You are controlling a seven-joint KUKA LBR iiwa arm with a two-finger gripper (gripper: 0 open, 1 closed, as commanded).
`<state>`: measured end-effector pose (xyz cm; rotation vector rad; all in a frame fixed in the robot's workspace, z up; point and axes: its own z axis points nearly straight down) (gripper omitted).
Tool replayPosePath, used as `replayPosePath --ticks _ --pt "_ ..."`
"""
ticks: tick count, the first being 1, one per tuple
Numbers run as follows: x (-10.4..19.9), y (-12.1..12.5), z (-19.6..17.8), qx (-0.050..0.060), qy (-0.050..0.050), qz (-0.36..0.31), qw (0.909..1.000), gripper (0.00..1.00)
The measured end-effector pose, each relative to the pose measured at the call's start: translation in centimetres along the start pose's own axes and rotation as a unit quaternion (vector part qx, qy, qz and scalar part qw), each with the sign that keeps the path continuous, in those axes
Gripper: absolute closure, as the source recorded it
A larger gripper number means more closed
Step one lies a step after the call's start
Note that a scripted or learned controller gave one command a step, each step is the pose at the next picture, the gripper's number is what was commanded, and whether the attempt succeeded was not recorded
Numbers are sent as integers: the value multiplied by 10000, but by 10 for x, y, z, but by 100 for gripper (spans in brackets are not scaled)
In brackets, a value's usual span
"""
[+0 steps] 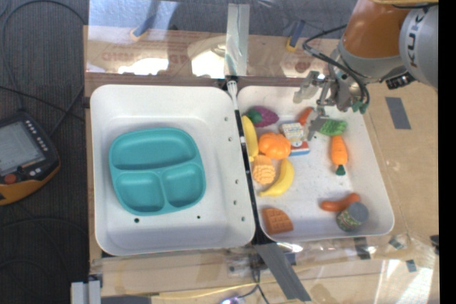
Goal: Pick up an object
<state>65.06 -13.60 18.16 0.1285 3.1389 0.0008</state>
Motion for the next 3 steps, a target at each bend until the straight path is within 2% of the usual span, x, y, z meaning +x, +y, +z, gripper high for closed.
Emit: replayPosePath --ticks 1,2,3 --pt "22 9 88 -1 2 -508 9987 0" --pt "82 -11 91 12 -70 -894 9960 0" --pt "-8 13 92 24 -61 -1117 9937 0"
